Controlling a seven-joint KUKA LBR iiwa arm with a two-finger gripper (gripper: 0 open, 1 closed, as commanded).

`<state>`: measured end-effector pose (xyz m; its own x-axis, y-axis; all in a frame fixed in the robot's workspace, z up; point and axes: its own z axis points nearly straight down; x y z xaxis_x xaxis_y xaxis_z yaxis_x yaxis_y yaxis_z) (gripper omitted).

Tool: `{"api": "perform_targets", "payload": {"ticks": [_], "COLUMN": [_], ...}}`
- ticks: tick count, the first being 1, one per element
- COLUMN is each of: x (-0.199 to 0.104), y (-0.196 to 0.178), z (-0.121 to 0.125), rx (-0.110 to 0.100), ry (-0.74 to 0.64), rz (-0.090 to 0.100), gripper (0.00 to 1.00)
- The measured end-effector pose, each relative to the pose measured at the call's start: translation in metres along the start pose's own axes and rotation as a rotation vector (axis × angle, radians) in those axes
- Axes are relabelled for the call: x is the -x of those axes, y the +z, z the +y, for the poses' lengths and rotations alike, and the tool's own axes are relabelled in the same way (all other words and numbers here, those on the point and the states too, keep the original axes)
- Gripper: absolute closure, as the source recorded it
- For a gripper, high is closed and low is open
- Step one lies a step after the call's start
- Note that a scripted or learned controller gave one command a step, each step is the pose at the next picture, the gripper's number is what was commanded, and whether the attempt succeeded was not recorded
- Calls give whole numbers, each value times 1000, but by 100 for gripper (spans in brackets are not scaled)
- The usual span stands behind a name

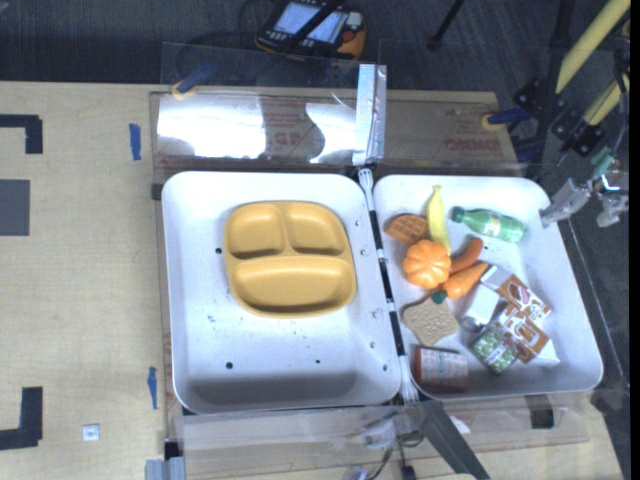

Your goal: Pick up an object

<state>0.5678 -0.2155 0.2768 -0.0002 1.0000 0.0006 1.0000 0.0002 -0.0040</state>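
A yellow divided tray (290, 258) lies in the left bin (190, 368). In the right bin (585, 353), a small pumpkin (427, 263) looks light, stiff and smooth; grip across its ribbed sides. The claw (578, 196) hovers at the far right rim; I cannot tell its state.

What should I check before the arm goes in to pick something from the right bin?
1. End effector above the right bin's far right edge, not among the items: ok.
2. End effector open or shut: cannot tell, it is too small and blurred.
3. Nothing gripped yet: cannot tell.
4. Items to pick are present: ok; pumpkin, banana, green bottle, carrot and packets lie in the right bin.
5. An item standing apart for a clean grasp: not ok; they lie crowded, many touching.
6. Yellow tray lies in the left bin, out of the way: ok.
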Motion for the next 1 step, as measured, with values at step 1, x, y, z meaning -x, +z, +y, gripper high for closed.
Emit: {"api": "perform_targets", "payload": {"ticks": [1], "x": [9], "y": [37], "z": [-19], "rx": [-1], "ry": [56], "rz": [0], "gripper": [0]}}
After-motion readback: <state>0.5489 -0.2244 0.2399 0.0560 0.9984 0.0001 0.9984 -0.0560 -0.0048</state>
